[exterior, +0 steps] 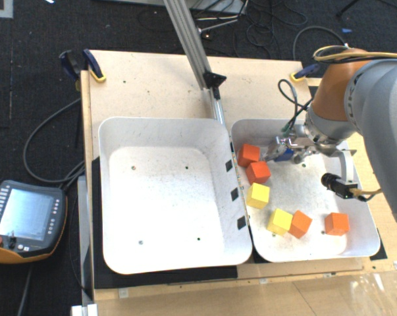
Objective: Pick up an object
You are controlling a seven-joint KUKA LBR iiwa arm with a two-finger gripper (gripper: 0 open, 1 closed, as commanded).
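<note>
Dark carpet surrounds the bench, with cables running across it at the top and a teach pendant (24,219) lying on the floor at the left. On the pale bench top (152,84) I see two shallow white bins side by side. My view of the left bin (162,189) gives a bare speckled floor. A slanted aluminium pole (188,35) comes down from the top edge and ends at the seam between the bins.

All the blocks sit in the right bin (356,242). Near its left wall, two orange cubes: one (249,155) further up, the second (258,172) just below and touching or nearly touching it. Below those, a yellow cube (258,195) close to the same wall. Lower in the bin, another yellow cube (280,221) sits against an orange cube (300,224) on its right. A last orange cube (336,224) lies apart, toward the bin's right side.

Arm (376,104) enters from the right, orange band above the wrist. Gripper (282,151) hangs over the upper part of the right bin, just to the right of the topmost orange cube. I cannot tell how the end effector is set; it is too small and cluttered with cabling at this angle. No block seen in its grasp. A black fitting (336,184) on the wrist assembly hangs over the bin floor below the arm.
</note>
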